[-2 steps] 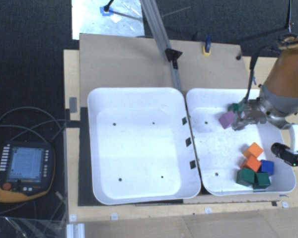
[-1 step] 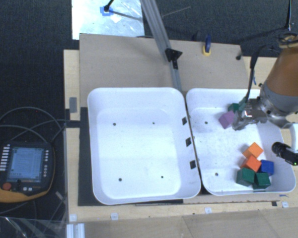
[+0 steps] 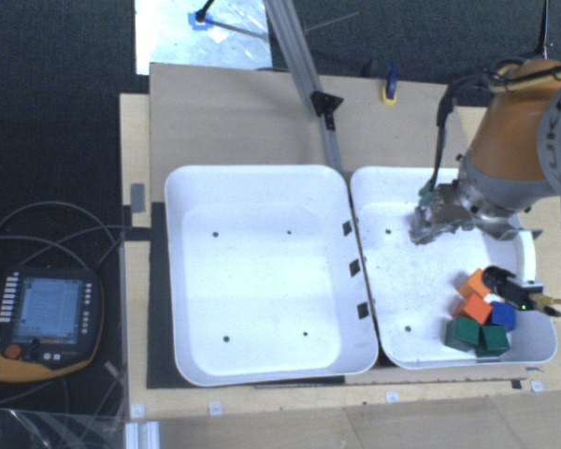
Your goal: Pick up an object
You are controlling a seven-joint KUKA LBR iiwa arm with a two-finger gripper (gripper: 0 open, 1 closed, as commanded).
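Hand (image 3: 428, 227) hovered in right bin (image 3: 393, 335), up-left of block pile (image 3: 481, 321). Grip state unclear, nothing seen held. Pick not done.

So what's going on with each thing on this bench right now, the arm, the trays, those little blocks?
Arm: reaching in from the right, over the right bin.
Gripper: low over the right bin's upper part, apart from the blocks; nothing seen in it.
Blocks: orange, green and blue, bunched in the right bin's lower right corner.
Right bin: holds the blocks.
Left bin: bare white floor showing.
Handheld control pad: lying left of the bench, screen lit.
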